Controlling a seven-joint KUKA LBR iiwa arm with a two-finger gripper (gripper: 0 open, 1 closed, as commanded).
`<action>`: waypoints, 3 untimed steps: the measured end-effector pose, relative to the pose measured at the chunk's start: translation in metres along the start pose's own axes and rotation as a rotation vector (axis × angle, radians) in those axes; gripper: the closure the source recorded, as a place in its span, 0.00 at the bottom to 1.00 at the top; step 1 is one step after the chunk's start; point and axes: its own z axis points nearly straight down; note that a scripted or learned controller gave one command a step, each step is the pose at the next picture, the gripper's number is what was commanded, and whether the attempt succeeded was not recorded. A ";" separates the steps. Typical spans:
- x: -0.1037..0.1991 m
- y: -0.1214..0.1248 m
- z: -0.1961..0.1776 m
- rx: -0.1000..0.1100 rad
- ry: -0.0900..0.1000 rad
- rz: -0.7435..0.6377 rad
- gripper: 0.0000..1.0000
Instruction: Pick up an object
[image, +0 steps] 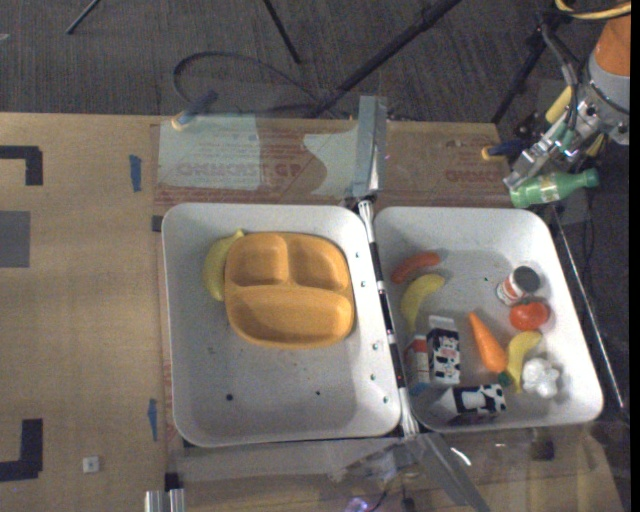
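Arm: the grey arm with its orange band enters at the upper right corner, above and outside the right bin (575, 300).
Gripper: the gripper (535, 178) hangs over the bench just past the right bin's far right corner.
Fingers: closed on a green bottle (555, 186), which lies roughly level between them, its white-capped end pointing right.
Task's thing: the green bottle, lifted clear of the bin and held beside its far corner rather than over its floor.
Right bin contents: a red sausage-like piece (415, 266), a yellow banana (421, 295), two cow-patterned cartons (443, 352), an orange carrot (487, 343), a red tomato (529, 316), a small can (521, 283), a second yellow banana-like piece (522, 351) and a white lumpy item (541, 377).
Left bin (190, 390): holds an orange divided tray (289, 289) with a yellow fruit (216, 267) tucked against its left edge.
Step in hand: judged from the pose, the pick itself looks done; the bottle is off the surface and in the carry phase.
Next move: calls for keeping the grasp steady, since the bottle is held crosswise near one end and could pivot or slip.
Risk: a drop here would land outside the bins.
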 end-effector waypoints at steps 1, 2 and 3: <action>0.008 0.001 0.079 0.006 0.015 -0.340 1.00; 0.059 -0.080 0.045 0.011 0.014 0.136 1.00; 0.142 -0.122 0.035 0.009 0.016 -0.080 1.00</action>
